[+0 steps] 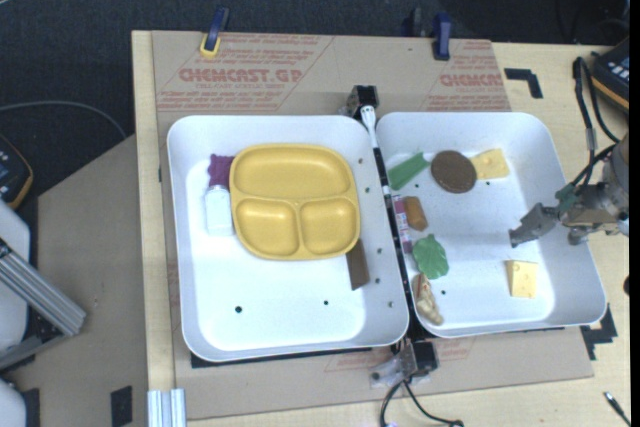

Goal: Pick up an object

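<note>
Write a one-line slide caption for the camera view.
Gripper hovers inside the right bin near a cheese piece; yellow tray sits in the left bin.

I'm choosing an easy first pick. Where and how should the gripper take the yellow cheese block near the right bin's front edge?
Take the cheese block across its two opposite flat sides, coming straight down from above. It lies flat on the right bin floor with bare space all round, and the gripper hangs just behind it.
</note>
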Available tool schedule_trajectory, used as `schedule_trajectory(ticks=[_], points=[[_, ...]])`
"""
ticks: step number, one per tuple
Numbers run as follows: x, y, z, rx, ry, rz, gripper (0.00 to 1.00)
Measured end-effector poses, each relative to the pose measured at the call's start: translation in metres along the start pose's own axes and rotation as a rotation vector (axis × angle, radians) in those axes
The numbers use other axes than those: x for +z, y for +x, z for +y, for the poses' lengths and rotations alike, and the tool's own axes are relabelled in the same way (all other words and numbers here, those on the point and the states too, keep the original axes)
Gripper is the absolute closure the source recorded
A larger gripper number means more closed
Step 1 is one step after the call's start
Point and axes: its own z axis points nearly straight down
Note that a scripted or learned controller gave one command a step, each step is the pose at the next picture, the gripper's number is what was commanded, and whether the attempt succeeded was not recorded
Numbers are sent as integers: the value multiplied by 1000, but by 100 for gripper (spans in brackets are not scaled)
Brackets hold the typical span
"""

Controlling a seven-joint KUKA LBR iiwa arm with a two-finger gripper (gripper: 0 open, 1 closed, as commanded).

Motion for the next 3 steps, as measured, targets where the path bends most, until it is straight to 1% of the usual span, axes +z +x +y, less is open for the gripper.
schedule_trajectory(ticks=[1,2,3], points=[[-6,0,3,-4,-13,-3,0],[37,2,2,-4,-6,0,0],[95,-3,9,-4,-7,0,0]])
